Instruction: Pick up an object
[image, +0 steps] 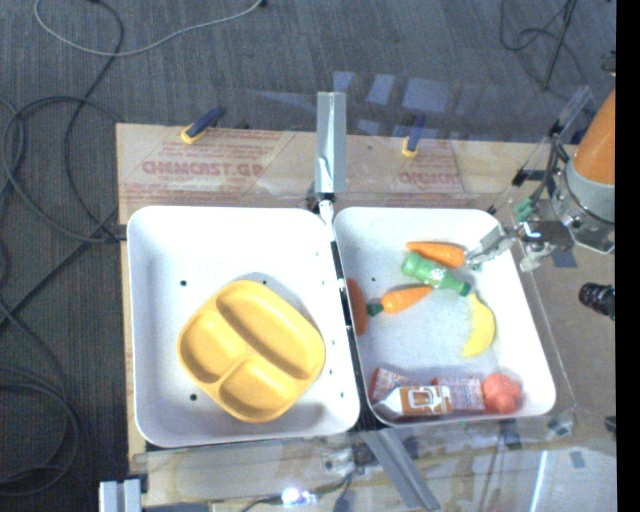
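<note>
1. Near edge of the worktop: two shallow white bins stand side by side, the left bin and the right bin, their inner walls touching.
2. Left bin: a yellow compartment plate lies tilted near the middle, toward the near wall.
3. Right bin, near wall: a flat orange-and-white packet lies along the wall, with a red ball-shaped fruit just beside it at the near right corner.
4. Right bin, middle right: a yellow banana lies close to the right wall.
5. Right bin, centre: a carrot lies with its green top toward the left wall, near a red-orange piece resting against that wall.
6. Right bin, farther in: a green bottle lies on its side, touching a second carrot behind it.
7. Tool: positioned over the far right part of the right bin, just beside the tip of the second carrot. Nothing sits between the fingers; whether they are spread or pressed together cannot be determined.
8. Far edge of the worktop: two yellow-handled clamps grip the board.
</note>
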